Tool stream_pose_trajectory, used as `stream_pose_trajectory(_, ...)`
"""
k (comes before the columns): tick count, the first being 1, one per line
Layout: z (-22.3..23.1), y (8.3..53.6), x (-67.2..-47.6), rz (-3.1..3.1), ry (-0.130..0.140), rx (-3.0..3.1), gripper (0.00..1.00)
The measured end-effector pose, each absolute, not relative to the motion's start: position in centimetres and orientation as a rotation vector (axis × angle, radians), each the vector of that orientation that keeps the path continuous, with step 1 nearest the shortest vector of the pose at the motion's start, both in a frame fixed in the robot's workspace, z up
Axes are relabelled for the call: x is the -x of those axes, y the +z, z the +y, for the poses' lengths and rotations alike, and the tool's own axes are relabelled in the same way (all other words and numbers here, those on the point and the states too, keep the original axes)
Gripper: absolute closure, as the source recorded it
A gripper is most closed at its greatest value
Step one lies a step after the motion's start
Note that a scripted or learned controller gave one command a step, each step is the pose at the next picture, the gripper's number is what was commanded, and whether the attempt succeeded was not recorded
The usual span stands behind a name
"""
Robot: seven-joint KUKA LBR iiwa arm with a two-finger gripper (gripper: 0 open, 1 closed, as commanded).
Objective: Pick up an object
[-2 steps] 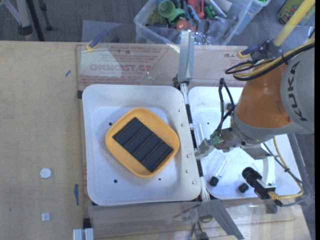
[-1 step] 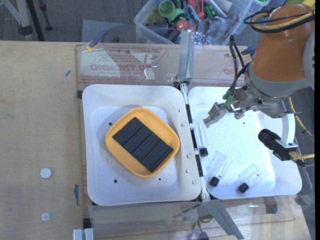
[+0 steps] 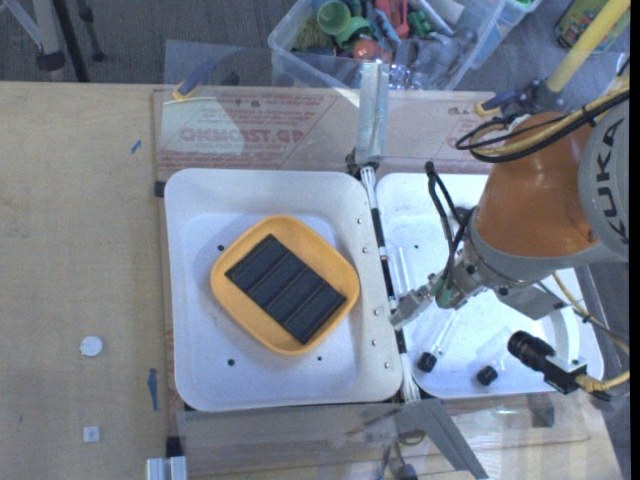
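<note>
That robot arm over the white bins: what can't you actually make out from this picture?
- Claw: in the camera view, the arm's orange band covers most of it, so whether it is open, shut or holding anything cannot be told.
- Right bin: the arm hides much of its floor.
- Yellow tray in the left bin: its dark ribbed insert is too coarse to identify.
- Clear tub of toys: cut off by the top edge.

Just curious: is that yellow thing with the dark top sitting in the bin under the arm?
No, the yellow object lies in the left bin.
</note>
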State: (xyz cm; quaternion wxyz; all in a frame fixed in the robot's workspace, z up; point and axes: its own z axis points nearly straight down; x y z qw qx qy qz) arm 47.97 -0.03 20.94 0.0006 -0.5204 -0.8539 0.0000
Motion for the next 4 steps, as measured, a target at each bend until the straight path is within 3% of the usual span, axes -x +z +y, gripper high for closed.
stream_pose_trajectory(1, -0.1, 21.9, -48.1, -2.683, -0.003, 1.639, 1.00)
stream_pose_trajectory(2, -8.0, 18.5, -50.3, -2.726, -0.001, 1.566, 1.00)
stream_pose_trajectory(3, -4.8, 23.4, -48.0, -2.202, 0.000, 2.244, 1.00)
stream_pose_trajectory(4, -14.7, 43.5, -49.1, -1.853, 0.002, 2.539, 1.00)
